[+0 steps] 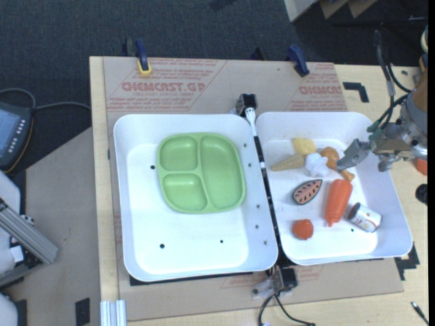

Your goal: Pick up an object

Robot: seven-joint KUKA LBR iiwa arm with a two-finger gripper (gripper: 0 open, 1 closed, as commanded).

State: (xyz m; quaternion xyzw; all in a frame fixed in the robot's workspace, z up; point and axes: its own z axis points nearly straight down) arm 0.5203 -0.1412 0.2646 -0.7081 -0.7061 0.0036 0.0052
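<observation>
The right bin (387, 240) holds several toy foods. An orange carrot (336, 201) lies near the middle, with a red tomato (303, 229) in front of it to the left. A brown and orange oval slice (307, 191), a tan cone (289, 161), a yellow piece (304, 146), a white piece (315, 163) and a small orange piece (331, 156) lie further back. A small white and red can (364, 217) lies right of the carrot. My gripper (368, 161) hangs over the bin's right part, above and right of the carrot, open, with nothing between its fingers.
The left bin (136, 243) holds a green divided plate (201, 172). A black divider (262, 182) runs between the bins. Blue clamps (297, 58) grip the board's far edge, and cables (389, 80) hang at the right by the arm.
</observation>
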